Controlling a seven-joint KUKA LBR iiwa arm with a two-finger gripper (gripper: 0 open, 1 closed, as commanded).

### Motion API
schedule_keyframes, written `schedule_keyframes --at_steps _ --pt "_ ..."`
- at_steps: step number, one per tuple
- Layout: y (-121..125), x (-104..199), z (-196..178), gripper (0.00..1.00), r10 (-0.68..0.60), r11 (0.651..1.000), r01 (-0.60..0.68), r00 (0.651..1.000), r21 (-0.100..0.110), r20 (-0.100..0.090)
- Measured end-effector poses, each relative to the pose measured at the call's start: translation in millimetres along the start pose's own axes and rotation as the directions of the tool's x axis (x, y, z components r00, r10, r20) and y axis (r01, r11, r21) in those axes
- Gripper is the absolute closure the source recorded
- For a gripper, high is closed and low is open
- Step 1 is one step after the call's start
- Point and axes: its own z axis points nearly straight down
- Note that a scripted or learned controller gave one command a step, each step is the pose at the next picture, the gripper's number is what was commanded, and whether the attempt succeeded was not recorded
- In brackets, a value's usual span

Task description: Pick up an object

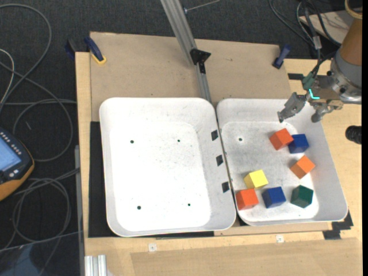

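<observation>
Blocks are scattered in the right bin (330,171): an orange-red block (280,138) touching a blue block (298,143), others nearer the front. The gripper (303,111) is seen above the bin's far edge, fingers spread, nothing held

Wooden bench (144,68) carried two white bins: right bin (253,119) directly beneath the claw (305,111), left bin (115,154) well to its left, edges adjoining.
</observation>
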Motion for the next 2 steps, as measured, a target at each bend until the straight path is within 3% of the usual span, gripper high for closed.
schedule_keyframes --at_steps 1,2 --pt "1 0 -2 0.0 0.0 1.0 0.0 1.0 -0.005 0.001" --pt "8 1 43 0.0 0.0 1.0 0.0 1.0 0.0 0.001"
